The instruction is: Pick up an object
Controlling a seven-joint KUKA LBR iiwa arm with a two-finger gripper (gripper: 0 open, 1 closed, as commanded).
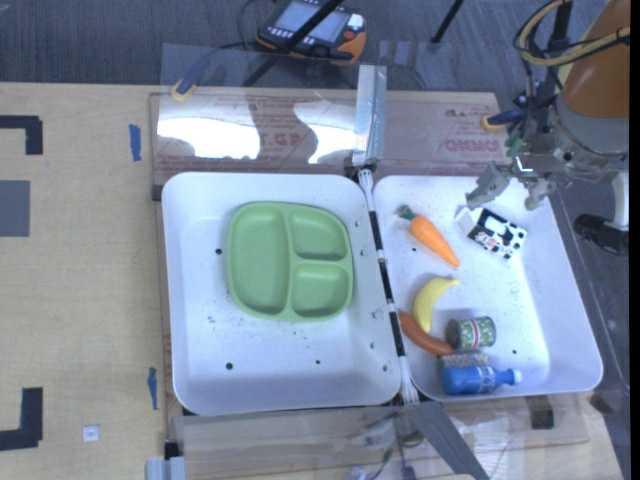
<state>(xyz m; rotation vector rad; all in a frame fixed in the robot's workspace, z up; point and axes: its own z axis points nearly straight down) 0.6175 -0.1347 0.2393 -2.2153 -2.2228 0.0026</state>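
Observation:
The right bin (560,298) holds an orange carrot (431,236), a yellow banana (431,300), a reddish-orange sausage-shaped piece (424,337), a small green can (471,331), a blue bottle (475,378) lying on its side, and a small black-and-white card (497,234). My gripper (514,185) hangs over the back right part of this bin, just above and beside the card. Its two fingers are spread apart with nothing between them.
The left bin (190,298) holds a green divided plate (291,261). A clear plastic wall (370,108) stands behind the bins. A handheld device (305,23) lies on the floor beyond the bench.

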